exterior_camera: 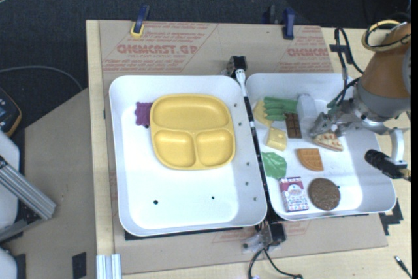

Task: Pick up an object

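My gripper (324, 125) hangs low in the right bin (375, 199), at the end of the grey arm with the orange band (386, 78). It is just above a pizza slice (330, 142) and to the right of a brown chocolate bar (293, 125). Close by lie green beans (281, 106), a pale cheese wedge (276, 139), an orange waffle (309, 159), a green leaf (275, 164), a red carton (294, 195) and a round brown cookie (324, 194). Nothing visibly hangs from the gripper.
The left bin (130, 206) holds a yellow divided plate (192, 129) with a purple item (142, 113) at its left edge. A black bar (247, 114) runs between the bins. A clear cup (305, 103) lies by the beans.
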Controlling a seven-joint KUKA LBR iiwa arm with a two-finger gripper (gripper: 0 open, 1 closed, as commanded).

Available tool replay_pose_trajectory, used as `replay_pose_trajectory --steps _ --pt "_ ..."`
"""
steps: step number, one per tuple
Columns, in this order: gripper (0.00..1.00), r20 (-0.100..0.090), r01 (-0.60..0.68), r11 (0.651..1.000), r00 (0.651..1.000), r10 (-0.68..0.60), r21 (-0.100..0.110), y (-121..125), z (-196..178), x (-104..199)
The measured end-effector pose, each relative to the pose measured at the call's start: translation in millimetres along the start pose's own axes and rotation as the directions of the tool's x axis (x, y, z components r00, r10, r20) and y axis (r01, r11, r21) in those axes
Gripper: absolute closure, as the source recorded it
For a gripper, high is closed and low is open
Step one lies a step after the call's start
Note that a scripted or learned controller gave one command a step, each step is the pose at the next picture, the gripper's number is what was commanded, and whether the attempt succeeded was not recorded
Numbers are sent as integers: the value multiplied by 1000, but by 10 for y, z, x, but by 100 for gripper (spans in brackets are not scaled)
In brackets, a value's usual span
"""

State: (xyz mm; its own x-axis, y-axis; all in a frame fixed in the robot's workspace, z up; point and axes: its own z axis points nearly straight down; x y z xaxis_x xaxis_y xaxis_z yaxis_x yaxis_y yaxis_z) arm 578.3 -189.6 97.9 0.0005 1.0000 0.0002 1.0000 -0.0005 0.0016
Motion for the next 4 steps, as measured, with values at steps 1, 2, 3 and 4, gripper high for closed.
replay_pose_trajectory --steps 1,2,3,4 --pt "100 2 -1 1000 1000 1 -1 18 -439 -77" --pt "100 3 1 1000 1000 -1 -3 70 -870 -93" --pt "100 2 2 1000 1000 -2 -2 78 -1278 -96" --pt "100 3 2 1000 1000 -2 -3 359 -1185 283"
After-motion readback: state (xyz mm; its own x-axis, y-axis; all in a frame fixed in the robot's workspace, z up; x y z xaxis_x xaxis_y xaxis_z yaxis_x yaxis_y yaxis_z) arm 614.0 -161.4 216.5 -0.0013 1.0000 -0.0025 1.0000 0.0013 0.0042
